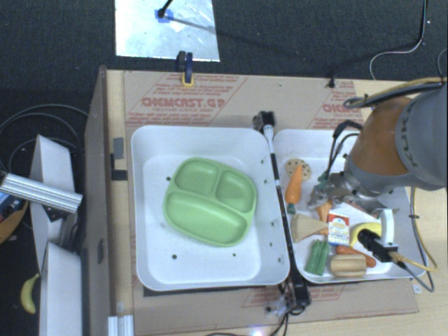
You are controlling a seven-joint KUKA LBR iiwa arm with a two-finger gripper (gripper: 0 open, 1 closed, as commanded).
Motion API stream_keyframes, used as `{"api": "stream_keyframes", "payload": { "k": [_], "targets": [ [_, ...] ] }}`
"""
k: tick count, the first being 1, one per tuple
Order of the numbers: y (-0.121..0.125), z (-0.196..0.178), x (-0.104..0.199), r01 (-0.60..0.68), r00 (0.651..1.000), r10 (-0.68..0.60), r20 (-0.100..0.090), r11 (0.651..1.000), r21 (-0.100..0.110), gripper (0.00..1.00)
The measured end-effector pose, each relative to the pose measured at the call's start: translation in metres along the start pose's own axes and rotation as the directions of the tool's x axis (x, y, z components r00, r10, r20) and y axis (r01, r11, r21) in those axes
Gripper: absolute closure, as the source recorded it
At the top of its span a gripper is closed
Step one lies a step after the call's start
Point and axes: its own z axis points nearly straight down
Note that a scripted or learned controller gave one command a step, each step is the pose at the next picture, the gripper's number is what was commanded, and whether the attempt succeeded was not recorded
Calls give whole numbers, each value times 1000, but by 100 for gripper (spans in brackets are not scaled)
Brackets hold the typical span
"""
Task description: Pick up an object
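Left bin (150, 208) with green tray (210, 200); right bin (311, 142) with carrot (294, 183), wooden wedge (306, 227), red-and-white carton (338, 228), green pods (317, 257), bread roll (348, 264), banana (365, 229); gripper (323, 196) low over the pile beside the carrot, finger state cannot be told

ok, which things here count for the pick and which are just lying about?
For the pick:
- gripper, low in the right bin
- toys there: carrot, green pickle, small red carton, bread roll, banana

Lying about:
- green divided plate in the left bin
- clamp at the back edge
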Motion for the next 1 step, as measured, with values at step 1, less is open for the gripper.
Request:
{"api": "stream_keyframes", "payload": {
  "k": [1],
  "targets": [
    [19,-95,141,15,1000,-15,-5,1000,-9,100]
  ]
}}
